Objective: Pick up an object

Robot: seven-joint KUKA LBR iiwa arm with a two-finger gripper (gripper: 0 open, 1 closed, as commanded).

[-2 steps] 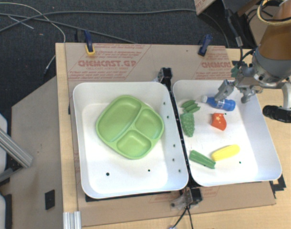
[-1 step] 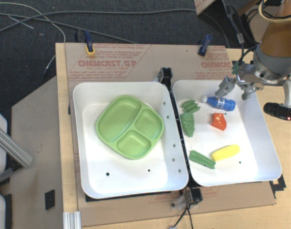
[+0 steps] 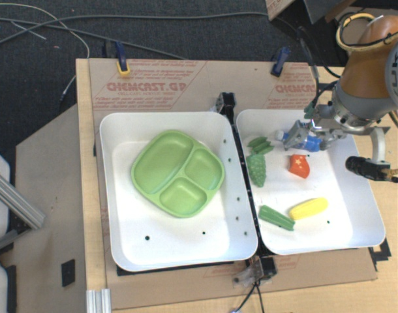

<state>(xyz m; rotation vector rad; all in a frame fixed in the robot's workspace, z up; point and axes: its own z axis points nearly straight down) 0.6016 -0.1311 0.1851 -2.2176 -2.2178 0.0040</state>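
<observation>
My gripper hangs over the far part of the right-hand shallow white bin, and from this slanted view I cannot tell whether it is released or clenched; the blue and grey parts at its tip blur together, and I see nothing that I could call held. The nearest thing to me is the small red-orange chunky plastic piece, which lies just beside my tip, on the near side of it and a little toward the bin's middle, apart from everything else. It looks squat, perhaps slightly taller than wide, so I judge it gives no strong long axis to line up with. To my left lie the short green leafy piece and the bumpy green toy vegetable, near the wall between the bins. Further toward the near edge sit the yellow corn-like oblong and the dark green pod, both lying slantwise. The light green three-compartment plate rests in the left-hand white bin, well apart.
</observation>
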